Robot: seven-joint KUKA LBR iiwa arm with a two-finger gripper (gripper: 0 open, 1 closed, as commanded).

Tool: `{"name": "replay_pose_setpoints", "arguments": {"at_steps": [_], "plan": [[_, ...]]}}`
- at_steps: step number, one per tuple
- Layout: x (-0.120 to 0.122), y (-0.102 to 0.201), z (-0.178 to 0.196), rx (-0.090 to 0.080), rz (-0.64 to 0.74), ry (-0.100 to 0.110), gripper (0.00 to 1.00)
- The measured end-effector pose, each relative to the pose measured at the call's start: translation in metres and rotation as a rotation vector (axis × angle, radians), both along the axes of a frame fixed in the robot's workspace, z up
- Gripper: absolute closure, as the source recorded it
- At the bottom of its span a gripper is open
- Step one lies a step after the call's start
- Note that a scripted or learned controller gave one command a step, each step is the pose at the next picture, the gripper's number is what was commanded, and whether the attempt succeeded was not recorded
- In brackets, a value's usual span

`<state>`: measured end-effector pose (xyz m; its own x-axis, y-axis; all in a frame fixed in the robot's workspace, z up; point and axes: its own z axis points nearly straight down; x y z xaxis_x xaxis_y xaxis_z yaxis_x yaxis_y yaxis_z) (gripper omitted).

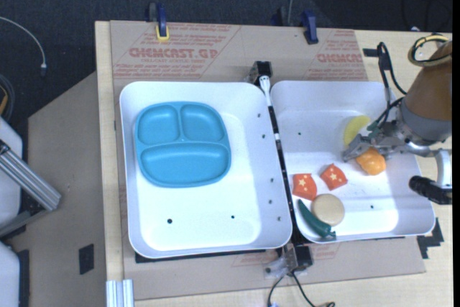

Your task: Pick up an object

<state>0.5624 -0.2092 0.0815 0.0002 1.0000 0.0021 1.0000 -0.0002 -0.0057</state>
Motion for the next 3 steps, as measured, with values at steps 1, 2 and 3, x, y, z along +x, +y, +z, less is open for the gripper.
{"name": "replay_pose_setpoints", "arguments": {"at_steps": [1,2,3], "plan": [[0.002,-0.001,0.014,-0.003,0.0,-0.008,1.0],[-0.002,0.0,0.077,-0.005,0.001,-0.012,1.0],[0.0,-0.011,0.132,-0.006,0.0,-0.013,1.0]]}}
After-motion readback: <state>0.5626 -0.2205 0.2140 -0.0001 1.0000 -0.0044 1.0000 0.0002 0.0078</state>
